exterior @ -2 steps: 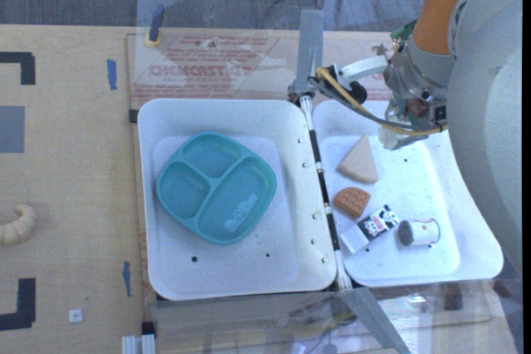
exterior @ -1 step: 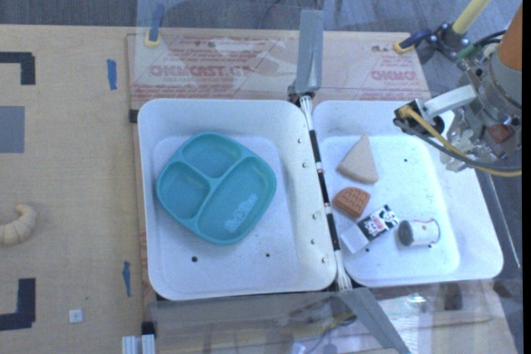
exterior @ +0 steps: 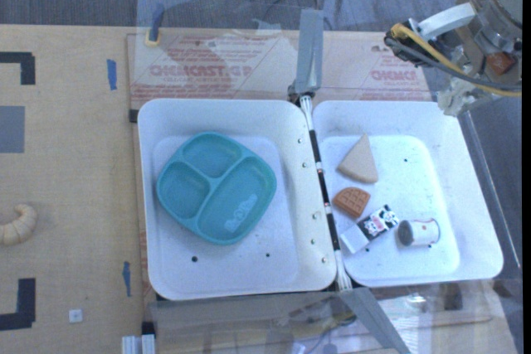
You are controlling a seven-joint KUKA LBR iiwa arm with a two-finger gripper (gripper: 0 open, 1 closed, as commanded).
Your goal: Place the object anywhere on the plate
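A teal plate (exterior: 217,187) with three compartments lies in the left bin (exterior: 166,124). The right bin (exterior: 452,261) holds a tan wedge shaped like a sandwich slice (exterior: 359,161), a small brown waffle (exterior: 352,201), a black-and-white milk carton (exterior: 373,226) lying flat, and a small white cup (exterior: 418,232) on its side. The arm (exterior: 489,21) hangs at the top right, above and behind the right bin's far corner, well away from all the objects.
A tan croissant (exterior: 17,224) lies on the wooden bench far left. A grey divider post (exterior: 309,54) stands behind the gap between the bins. Yellow and black cables (exterior: 423,46) trail from the arm.
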